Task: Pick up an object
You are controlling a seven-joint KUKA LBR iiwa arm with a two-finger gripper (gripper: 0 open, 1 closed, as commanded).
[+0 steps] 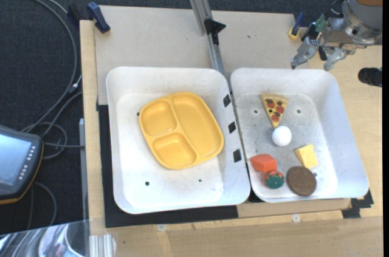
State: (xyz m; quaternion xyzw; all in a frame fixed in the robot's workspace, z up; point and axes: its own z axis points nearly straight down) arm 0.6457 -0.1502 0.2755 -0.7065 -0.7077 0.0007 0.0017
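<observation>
A: One gripper (316,58), hanging over the far rim of the right bin (349,146), its two fingers spread apart with nothing between them.

B: So no object chosen yet. What lies nearest to it?

A: The pizza slice (275,109), in the far half of that bin. Next comes the white ball (281,137), just beyond the slice's tip, then the yellow cheese wedge (307,156), the red block (263,162) touching a small red-and-green piece (275,179), and the brown cookie (301,180) at the near edge.

B: Which would you go for?

A: The slice, I think. It sits apart from the wall, with bare floor on both flanks.

B: How does it lie?

A: Flat, crust toward the far wall, tip pointing at the near side and a little to the right. Its long axis runs crust to tip, nearly along the bin's depth.

B: Then the fingers should close across that axis.

A: Yes, at the wider crust half, and come down straight. It looks thin, though the slant makes that hard to judge, so they must reach almost to the floor.

B: And the left bin (121,189)?

A: It holds the yellow divided plate (180,129), well apart from all this.
</observation>
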